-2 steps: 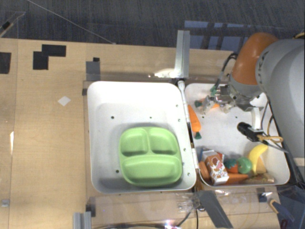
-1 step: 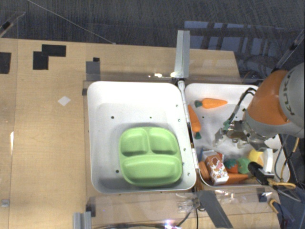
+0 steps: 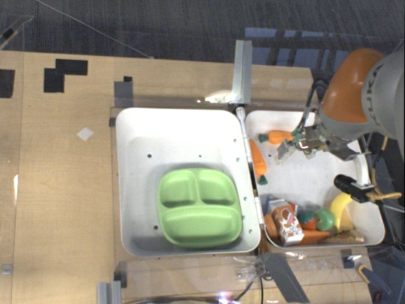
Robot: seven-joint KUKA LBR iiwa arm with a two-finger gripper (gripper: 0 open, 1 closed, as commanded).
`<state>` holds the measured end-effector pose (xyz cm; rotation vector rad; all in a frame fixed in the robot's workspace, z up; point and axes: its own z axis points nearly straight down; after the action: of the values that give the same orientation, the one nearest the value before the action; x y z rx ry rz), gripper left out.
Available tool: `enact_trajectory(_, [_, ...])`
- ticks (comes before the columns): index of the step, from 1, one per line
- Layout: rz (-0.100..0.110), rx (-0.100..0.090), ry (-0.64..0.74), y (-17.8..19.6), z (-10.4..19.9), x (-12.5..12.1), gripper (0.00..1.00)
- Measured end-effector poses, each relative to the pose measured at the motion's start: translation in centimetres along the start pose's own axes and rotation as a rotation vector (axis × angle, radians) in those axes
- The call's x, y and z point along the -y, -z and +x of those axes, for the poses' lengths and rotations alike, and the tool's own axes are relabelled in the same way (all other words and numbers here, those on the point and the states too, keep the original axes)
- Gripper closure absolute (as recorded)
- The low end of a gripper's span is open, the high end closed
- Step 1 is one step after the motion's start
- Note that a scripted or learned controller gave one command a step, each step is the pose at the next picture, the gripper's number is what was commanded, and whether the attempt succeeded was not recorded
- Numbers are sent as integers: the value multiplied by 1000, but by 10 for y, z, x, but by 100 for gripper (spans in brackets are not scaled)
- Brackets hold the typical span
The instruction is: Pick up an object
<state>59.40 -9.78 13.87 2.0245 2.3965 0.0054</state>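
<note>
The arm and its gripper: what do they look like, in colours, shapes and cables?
The arm is thick and rounded, grey, with a broad orange band above the wrist. A thin dark cable loops down beside the band toward the gripper, which is small, metallic grey and dark. No markings can be made out.

- Dark grey carpet (image 3: 158, 11) runs behind a pale wooden bench (image 3: 57, 189).
- Black patches (image 3: 63, 73) mark the bench's left side.
- A metal post (image 3: 243, 71) stands at its rear.
</note>
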Motion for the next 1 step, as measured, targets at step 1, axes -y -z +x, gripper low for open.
enact_trajectory(1, [0, 1, -102, -44, -2, -24, 0])
